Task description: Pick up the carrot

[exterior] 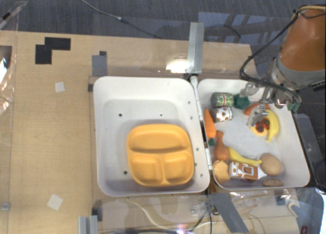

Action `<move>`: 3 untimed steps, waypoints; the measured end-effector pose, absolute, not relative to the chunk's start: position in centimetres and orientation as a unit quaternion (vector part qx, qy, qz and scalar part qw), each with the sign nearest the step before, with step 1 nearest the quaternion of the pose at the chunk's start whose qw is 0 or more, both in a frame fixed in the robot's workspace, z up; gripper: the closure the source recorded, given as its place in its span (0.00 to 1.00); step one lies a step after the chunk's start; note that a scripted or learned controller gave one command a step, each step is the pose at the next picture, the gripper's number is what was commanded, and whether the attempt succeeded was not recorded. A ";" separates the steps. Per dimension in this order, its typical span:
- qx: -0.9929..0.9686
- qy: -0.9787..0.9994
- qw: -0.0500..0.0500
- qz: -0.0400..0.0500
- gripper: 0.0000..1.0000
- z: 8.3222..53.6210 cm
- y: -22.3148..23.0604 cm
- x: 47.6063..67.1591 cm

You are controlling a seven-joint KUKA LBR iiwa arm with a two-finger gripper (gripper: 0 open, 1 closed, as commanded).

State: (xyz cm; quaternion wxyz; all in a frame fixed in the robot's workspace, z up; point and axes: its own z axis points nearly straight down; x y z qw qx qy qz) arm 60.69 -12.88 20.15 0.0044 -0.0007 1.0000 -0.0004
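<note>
Carrot lies by right bin's left wall; tool hangs apart.

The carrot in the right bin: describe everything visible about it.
The carrot is a small orange toy, plastic-looking, long and tapering. It lies flat in the right bin along the left wall, lengthwise from back toward front. Its near end meets a brownish pear-shaped toy; a can lies just to its right. The gripper is apart from it, over the banana.

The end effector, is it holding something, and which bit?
Cannot be told. The end effector is over the right bin; the carrot lies apart by the left wall.
</note>
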 end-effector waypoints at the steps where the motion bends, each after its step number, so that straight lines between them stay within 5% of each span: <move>1: 0.040 0.999 0.009 -0.001 0.00 9.0 -13.0 56.7; 2: 0.037 0.999 0.012 -0.001 1.00 10.3 -12.8 57.0; 3: -0.106 0.994 0.003 -0.001 1.00 12.6 -14.2 49.5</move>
